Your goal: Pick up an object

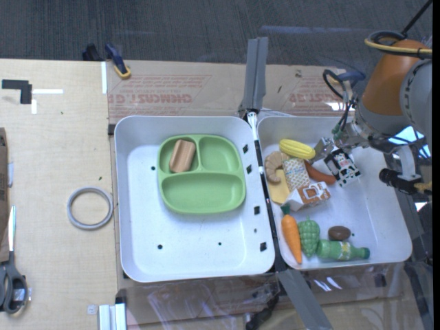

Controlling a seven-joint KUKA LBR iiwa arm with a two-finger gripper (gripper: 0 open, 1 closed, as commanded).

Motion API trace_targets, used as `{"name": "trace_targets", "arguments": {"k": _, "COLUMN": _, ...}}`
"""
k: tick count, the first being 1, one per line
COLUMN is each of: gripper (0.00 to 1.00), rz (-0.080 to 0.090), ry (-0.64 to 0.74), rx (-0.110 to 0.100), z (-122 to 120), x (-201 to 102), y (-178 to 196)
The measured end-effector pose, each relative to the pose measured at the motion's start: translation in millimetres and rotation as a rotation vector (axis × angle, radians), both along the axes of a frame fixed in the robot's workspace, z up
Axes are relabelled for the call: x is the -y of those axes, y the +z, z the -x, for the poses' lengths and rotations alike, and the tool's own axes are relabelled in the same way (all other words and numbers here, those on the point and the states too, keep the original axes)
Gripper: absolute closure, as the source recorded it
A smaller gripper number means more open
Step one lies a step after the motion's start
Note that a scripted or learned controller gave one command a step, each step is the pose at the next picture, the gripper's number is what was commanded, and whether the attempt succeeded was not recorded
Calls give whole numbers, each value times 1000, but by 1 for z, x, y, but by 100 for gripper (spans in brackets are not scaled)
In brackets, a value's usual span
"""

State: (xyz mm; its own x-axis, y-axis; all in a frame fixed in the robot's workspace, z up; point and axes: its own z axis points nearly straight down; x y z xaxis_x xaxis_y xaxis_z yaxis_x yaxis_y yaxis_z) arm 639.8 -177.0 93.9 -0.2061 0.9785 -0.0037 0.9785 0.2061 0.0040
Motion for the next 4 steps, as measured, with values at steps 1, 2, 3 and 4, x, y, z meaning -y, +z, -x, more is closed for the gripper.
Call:
{"name": "trace_targets", "arguments": {"k": 1, "gripper": 0, "rz": 1, "ry": 147, "rx": -2, "z": 20, "x": 29, "y": 58}}
{"name": "trace_targets", "arguments": {"k": 2, "gripper": 0, "rz": -1, "ry": 129, "rx": -5, "z": 29, "x": 33, "y": -2}}
{"name": "trace_targets", "arguments": {"k": 3, "gripper": 100, "rz": 1, "ry": 129, "rx": -1, "z": 28, "x": 34, "y": 9}}
{"name": "trace_targets", "arguments": {"k": 4, "gripper": 100, "rz": -1, "ry": -92, "rx": -4, "z": 11, "x": 8, "y": 140}}
